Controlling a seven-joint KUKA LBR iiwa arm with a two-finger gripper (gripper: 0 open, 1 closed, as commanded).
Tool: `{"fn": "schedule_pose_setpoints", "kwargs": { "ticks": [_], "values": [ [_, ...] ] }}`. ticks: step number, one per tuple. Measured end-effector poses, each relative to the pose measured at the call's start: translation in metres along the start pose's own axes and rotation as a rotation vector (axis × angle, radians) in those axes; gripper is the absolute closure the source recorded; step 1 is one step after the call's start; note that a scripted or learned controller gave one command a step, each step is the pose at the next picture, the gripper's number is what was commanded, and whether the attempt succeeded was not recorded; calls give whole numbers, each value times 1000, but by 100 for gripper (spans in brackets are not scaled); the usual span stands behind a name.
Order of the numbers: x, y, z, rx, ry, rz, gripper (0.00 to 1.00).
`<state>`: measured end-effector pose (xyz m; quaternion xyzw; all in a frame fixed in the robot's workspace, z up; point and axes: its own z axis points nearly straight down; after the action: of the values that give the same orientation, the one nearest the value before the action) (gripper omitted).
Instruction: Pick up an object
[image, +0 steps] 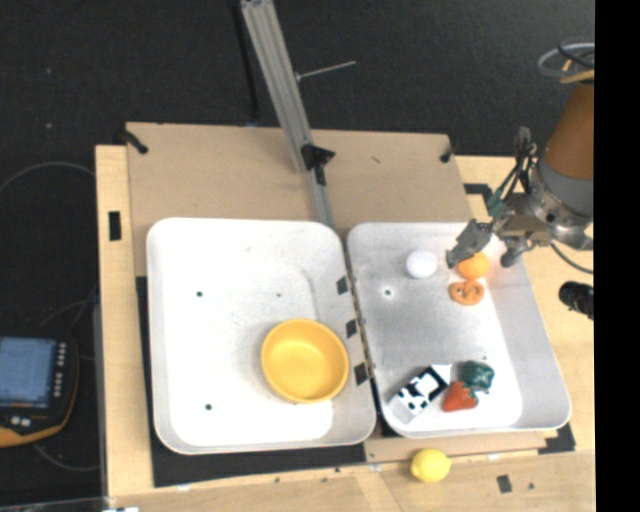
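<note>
White bins (180, 300), two; one yellow bowl (305, 360); one lemon (430, 465).

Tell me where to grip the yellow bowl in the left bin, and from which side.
Take the yellow bowl by its rim, one finger inside, one outside, coming straight down. It sits upright and open, likely too wide to span. The rim's left side looks best: open bin floor lies there, while the right side sits close to the divider.

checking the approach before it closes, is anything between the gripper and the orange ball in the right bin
Nothing visible. The gripper is right at the small orange ball; the white ball and the orange ring-shaped piece lie beside it.
</note>
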<state>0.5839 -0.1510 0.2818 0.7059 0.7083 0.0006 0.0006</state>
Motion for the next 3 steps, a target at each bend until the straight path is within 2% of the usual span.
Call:
{"fn": "schedule_pose_setpoints", "kwargs": {
  "ticks": [1,3],
  "values": [
    [0,0,0,0,0,1,0],
    [-2,10,96,5,-2,6,0]
  ]
}}
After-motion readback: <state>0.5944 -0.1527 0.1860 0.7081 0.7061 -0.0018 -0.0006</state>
